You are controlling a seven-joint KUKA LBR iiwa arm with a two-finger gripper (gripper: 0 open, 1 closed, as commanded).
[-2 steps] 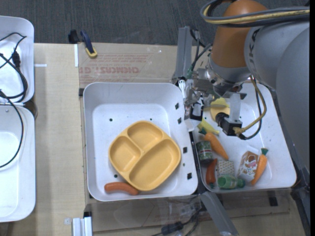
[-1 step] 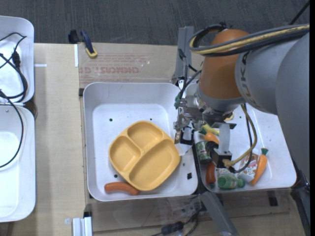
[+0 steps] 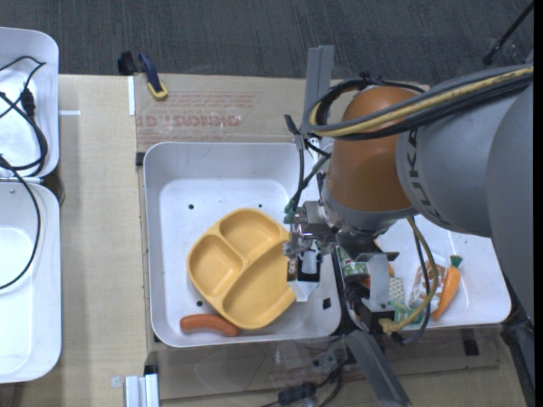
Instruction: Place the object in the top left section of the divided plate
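A yellow divided plate (image 3: 242, 268) lies tilted in the left white bin (image 3: 170, 219), its three sections bare. An orange-red sausage (image 3: 208, 324) rests on the bin floor just below the plate's lower left rim. My gripper (image 3: 304, 261) hangs at the plate's right edge, near the wall between the two bins, under the orange band of the arm. Its dark fingers point down beside the plate rim, and a small white piece shows just below them.
The right bin (image 3: 484, 312) holds a toy carrot (image 3: 447, 288) and packets, partly hidden by the arm. Cables hang from the wrist over the bin divider. A white appliance with black cords stands at the far left.
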